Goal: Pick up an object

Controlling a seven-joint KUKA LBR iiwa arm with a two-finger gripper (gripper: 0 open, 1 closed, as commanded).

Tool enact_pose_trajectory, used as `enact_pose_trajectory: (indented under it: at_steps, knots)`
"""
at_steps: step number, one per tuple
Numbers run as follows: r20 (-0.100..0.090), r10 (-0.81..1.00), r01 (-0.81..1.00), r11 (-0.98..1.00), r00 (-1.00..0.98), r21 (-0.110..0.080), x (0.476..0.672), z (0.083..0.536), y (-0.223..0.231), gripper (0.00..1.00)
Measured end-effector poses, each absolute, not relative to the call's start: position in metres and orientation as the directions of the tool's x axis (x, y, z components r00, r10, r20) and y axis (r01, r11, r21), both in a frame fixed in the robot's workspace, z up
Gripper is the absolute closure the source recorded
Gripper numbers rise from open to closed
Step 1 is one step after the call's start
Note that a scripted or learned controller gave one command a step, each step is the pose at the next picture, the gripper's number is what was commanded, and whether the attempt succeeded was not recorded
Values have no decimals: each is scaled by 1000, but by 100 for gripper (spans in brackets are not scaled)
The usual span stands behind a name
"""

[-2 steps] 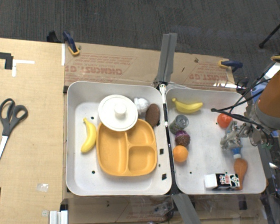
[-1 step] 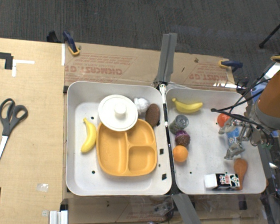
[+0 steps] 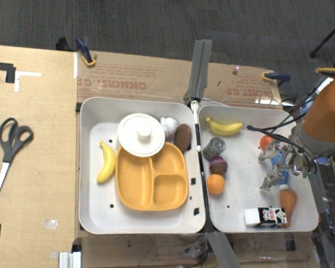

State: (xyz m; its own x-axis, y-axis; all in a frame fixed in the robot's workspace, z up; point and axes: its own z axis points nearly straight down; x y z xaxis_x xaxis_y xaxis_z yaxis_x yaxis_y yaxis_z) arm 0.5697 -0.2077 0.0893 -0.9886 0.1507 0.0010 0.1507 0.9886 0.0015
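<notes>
Hovering at right of frame, claw point(image 3: 274, 168) over the right bin point(image 3: 230, 216), finger state unreadable; next: descend, grip.

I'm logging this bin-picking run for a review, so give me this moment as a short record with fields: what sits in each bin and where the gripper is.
left bin: banana, yellow divided tray, white round lid, brown object
right bin: banana, orange, dark purple fruit, carrot-like piece, small carton
gripper: low over the right bin, beside the carrot-like piece
held: cannot tell
bench, left: scissors
</notes>
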Motion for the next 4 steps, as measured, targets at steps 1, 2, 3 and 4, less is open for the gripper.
enact_pose_trajectory:
  at_steps: [1, 2, 3, 4]
  knots:
    - [1, 149, 149, 989, -989, 0, 571, 96, -207, 100]
    - [1, 148, 148, 989, -989, 1, 571, 95, -207, 0]
    - [1, 147, 147, 989, -989, 0, 572, 102, -207, 100]
    - [1, 147, 147, 989, -989, 1, 573, 102, -207, 0]
